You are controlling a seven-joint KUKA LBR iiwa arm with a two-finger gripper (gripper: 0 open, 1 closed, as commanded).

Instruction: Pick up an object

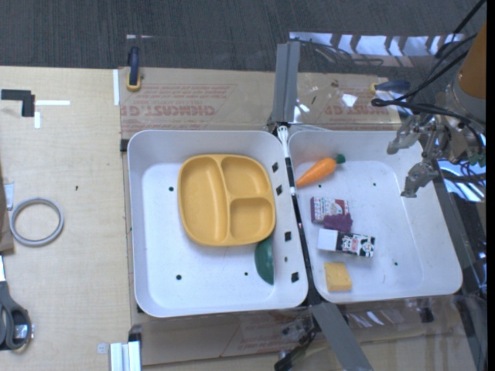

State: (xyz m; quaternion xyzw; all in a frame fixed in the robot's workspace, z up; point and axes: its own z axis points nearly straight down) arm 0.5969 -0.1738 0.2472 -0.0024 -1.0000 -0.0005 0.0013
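Camera view: fixed overhead, slanted, covering both bins on the desk (62,130).
Bin count: two shallow white bins, side by side, meeting at a central divider.
Left bin (151,277): holds one yellow compartment plate (226,199) with three sections, and one dark green object (264,261) lying just beside the plate's lower right edge.
Right bin (433,265): holds four objects.
Carrot (317,171): one, orange with a green tip, lying tilted near the upper left corner of the right bin.
Purple carton (331,211): one, near the middle left of the right bin, below the carrot.
Black-and-white carton (348,243): one, just beside the purple carton, on its lower side.
Yellow block (337,277): one, near the lower left of the right bin, apart from the cartons.
End effector (414,184): over the upper right rim of the right bin, well apart from all four objects; nothing lies between its fingers; whether it is released or clenched cannot be told.
Obstructions: cables cross above the end effector at the upper right.
Desk surroundings: one roll of tape (35,221) at the left, scissors (11,323) at the lower left edge, cardboard (193,103) behind the bins.
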